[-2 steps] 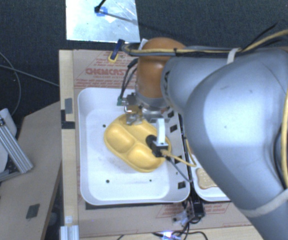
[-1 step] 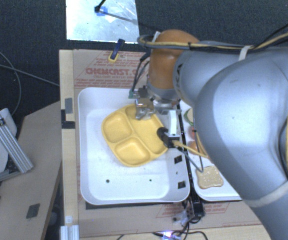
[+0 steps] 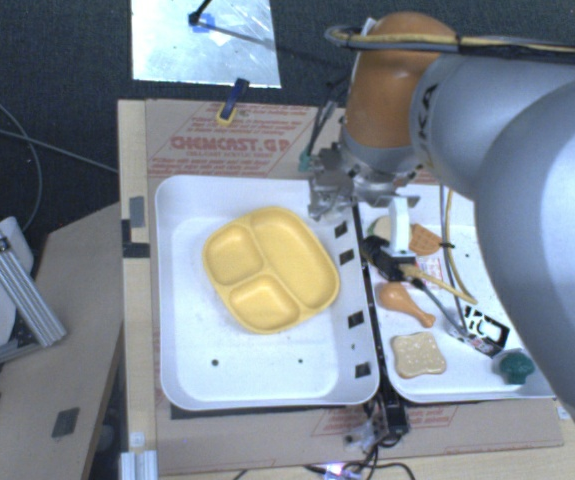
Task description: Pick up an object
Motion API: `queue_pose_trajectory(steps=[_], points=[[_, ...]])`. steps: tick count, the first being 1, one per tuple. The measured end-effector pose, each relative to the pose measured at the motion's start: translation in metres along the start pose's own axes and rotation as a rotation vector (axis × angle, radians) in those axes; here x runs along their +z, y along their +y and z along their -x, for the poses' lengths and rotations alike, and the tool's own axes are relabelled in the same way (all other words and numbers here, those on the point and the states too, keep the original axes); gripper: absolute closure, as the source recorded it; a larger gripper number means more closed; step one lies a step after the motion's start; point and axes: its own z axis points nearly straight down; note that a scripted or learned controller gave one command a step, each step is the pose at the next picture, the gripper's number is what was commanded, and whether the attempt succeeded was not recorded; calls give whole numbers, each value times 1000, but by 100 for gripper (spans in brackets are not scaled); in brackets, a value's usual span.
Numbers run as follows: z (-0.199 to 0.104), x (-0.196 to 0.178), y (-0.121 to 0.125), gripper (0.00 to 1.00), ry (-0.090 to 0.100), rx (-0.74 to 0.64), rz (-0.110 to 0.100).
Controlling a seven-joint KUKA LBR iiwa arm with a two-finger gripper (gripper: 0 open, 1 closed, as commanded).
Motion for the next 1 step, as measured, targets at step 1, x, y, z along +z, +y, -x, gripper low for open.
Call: queue_pose_trajectory(steps=[1], points=[[9, -199, -23, 100, 2, -5, 12]])
